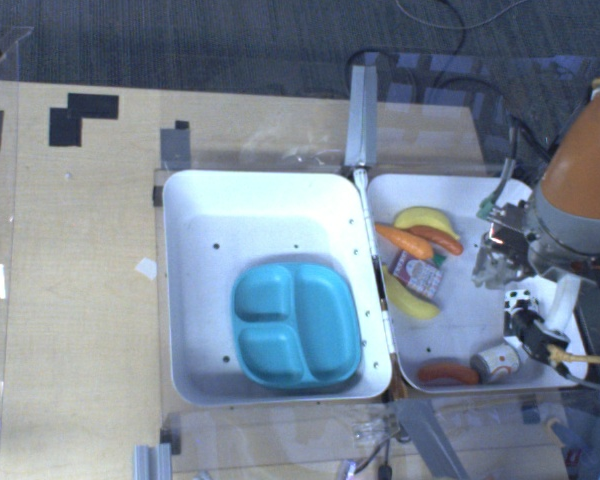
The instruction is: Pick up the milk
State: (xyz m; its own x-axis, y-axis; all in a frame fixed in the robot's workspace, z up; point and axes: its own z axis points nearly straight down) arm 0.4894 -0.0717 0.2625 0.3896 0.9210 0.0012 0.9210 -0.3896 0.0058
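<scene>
- The pincer (497, 260) is hanging over the right side of the right bin (460, 190); its metal parts are blurring into one cluttered grey mass, so I cannot tell how far it is open or whether it has hold of anything.
- The arm (585, 173) is reaching in from the right, and its orange band is being cut off by the picture's edge.
- No carton shape is standing out as the milk; the likeliest thing is a small dark red and grey packet (418, 272), but its label is too small to read, so I cannot say for sure.
- That packet is lying near the middle of the right bin, resting on a yellow banana (416, 301), just left of the pincer and apart from it.
- An orange carrot (406, 240) is lying just above the packet, beside a second yellow piece (423, 217) and a red-orange piece (438, 237).
- A red sausage-like thing (447, 373) and a small grey can (493, 362) are lying along the right bin's near wall.
- The left bin (210, 218) is holding a blue divided tray (295, 323), which is sitting toward its near right corner.
- Open white floor is showing along the left bin's far and left sides.
- The bench (70, 298) is lying bare to the left of both bins.
</scene>
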